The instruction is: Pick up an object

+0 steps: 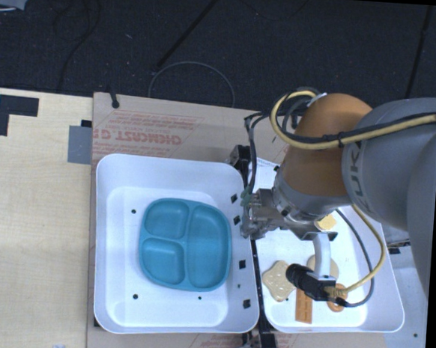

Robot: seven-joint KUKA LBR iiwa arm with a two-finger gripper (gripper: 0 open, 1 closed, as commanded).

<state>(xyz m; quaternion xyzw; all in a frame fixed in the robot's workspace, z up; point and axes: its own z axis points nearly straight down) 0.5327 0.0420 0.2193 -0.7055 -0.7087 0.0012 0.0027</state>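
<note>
Gripper (250, 223) sits low, just right of the plate (185, 243). I can't tell how open it is or if it's got anything. Nearest, well right of the plate, an orange stick (303, 310) and a tan biscuit-shaped piece (277, 279) lie in the right bin (384, 306). Both look light, stiff and flat, so I'd pinch across the narrow edges. Plate looks like slick plastic — rim only. Beyond the plate there's red upside-down print on the cardboard (142, 135) — can't read it for sure.
</note>
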